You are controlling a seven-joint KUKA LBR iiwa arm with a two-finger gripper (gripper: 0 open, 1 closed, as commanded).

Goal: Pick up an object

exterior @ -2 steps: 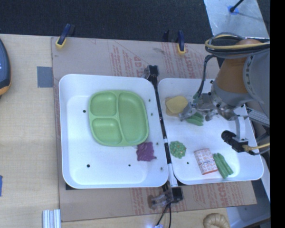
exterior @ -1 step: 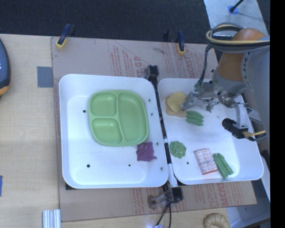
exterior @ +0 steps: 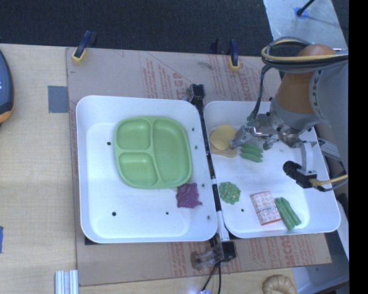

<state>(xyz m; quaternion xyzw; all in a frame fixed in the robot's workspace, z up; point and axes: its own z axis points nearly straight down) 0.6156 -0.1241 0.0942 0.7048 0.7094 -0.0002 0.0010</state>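
Cardboard covers the tabletop (exterior: 141,75), clamped at its upper edge so the two white bins stay put. In the left bin (exterior: 92,164) a green divided plate (exterior: 153,152) and a purple toy (exterior: 187,195) are seen. In the right bin (exterior: 319,216), upper centre, the claw (exterior: 253,141) is lowered over a green pod-shaped toy (exterior: 252,153) beside a yellow toy (exterior: 222,139). Whether the claw is parted or closed cannot be told; no grasp is visible. A green leafy toy (exterior: 229,192), a red-and-white packet (exterior: 265,207) and another green pod (exterior: 287,212) lie lower right.

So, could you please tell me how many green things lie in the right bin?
3: a green pod by the gripper, a round leafy piece near the divider, a long pod front right; the arm may hide more.
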